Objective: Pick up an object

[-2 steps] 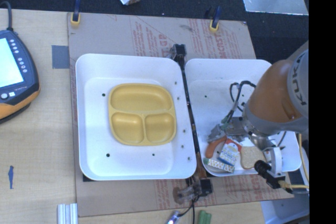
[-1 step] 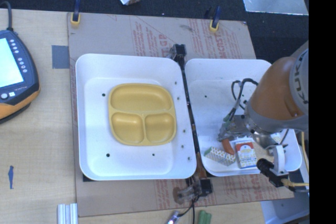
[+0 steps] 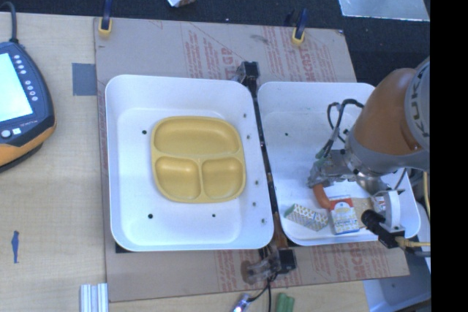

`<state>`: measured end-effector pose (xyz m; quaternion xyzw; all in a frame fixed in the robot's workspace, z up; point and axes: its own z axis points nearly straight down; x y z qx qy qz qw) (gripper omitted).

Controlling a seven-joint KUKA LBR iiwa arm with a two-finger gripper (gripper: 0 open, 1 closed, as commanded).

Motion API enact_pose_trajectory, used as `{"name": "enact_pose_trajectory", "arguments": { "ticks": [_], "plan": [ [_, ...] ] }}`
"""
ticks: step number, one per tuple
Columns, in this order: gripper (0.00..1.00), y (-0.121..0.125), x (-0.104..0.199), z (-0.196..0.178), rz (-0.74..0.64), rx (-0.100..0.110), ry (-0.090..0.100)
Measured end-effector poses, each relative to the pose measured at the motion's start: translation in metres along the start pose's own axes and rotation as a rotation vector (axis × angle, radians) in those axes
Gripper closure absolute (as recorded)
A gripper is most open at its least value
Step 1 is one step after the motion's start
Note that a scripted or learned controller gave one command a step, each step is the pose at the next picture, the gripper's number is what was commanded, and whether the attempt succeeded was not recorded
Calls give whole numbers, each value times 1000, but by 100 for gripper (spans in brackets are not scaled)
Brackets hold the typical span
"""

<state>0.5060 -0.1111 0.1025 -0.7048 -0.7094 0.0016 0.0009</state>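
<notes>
Objects for picking lie in the near part of the right bin [image 3: 292, 102]: an orange piece [image 3: 322, 195], a small white-and-red carton [image 3: 344, 217], and a flat patterned packet [image 3: 306, 215] to their left. The gripper [image 3: 329, 170] hangs low over that bin, just on the far side of the orange piece; whether its fingers are open or closed cannot be told. A yellow divided tray [image 3: 197, 157] sits in the left bin [image 3: 128, 157] on the table [image 3: 51, 230].

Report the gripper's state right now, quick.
Gripper: low in the right bin, just above the small items there; open or closed cannot be told, and no held object is visible.
</notes>
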Motion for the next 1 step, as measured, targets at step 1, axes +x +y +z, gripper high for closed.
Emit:
{"name": "enact_pose_trajectory", "arguments": {
  "ticks": [1],
  "plan": [
    [100,60,59,-115,3,-2,2]
  ]
}}
